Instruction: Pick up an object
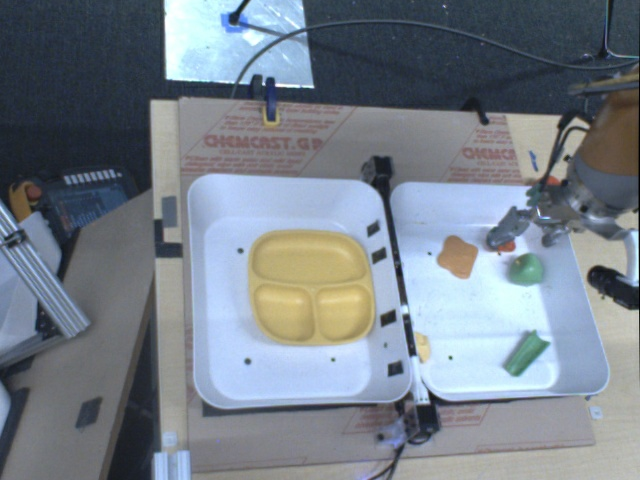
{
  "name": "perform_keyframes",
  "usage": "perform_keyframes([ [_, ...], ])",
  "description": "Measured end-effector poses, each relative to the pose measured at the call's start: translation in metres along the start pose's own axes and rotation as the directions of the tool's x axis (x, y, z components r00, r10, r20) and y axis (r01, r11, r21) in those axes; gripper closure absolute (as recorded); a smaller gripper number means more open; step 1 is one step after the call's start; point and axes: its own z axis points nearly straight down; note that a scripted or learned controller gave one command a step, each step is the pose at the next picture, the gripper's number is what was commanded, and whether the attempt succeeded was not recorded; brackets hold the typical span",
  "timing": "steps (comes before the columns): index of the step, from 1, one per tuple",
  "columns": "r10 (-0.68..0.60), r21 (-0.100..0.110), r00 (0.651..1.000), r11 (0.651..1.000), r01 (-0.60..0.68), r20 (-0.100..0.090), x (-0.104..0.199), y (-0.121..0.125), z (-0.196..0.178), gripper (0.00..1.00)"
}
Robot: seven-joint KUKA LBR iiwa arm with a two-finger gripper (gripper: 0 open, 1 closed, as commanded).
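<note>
Orange piece [458, 257] lies in right bin [580, 363]; claw [503, 236] grip perhaps unreadable.

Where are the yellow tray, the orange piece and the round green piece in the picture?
yellow tray [308, 286]: camera view, middle ridge between its compartments, left bin.
orange piece [458, 257]: camera view, its flat top, right bin.
round green piece [525, 269]: camera view, its rounded top, right bin.

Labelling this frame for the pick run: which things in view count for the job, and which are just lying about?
For the job:
- end effector, over the right bin
- orange piece
- round green piece
- long green piece

Lying about:
- yellow divided tray in the left bin
- small yellow bit at the right bin's near-left edge
- blue clamp on the board's far edge
</note>
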Motion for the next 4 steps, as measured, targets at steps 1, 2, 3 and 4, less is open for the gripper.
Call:
perform_keyframes([
  [1, -0.003, -0.013, 1.000, 1.000, 0.003, 0.003, 0.000, 0.003, -0.007, 0.00],
  [2, -0.005, -0.009, 1.000, 1.000, 0.005, 0.001, 0.005, 0.011, 0.051, 0.00],
  [3, -0.002, -0.014, 1.000, 1.000, 0.002, 0.003, 0.006, 0.013, 0.100, 0.00],
  [4, -0.004, -0.021, 1.000, 1.000, 0.005, 0.004, 0.005, 0.015, 0.085, 1.00],
])
